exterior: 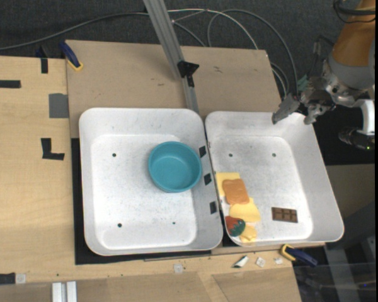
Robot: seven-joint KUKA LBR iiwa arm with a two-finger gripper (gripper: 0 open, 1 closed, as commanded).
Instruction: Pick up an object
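Over right bin's (315, 168) far right corner, my end effector (294, 111) hangs, splayed, holding nothing. Likely target: chocolate bar (285, 215), flat near bin's front right, long axis left-right. Risk: bar thin, my fingers skid on it. Teal bowl (174, 166) in left bin (94, 168).

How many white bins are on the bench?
2. The left bin holds a blue bowl. The right bin sits right beside it, with food pieces near its lower left corner.
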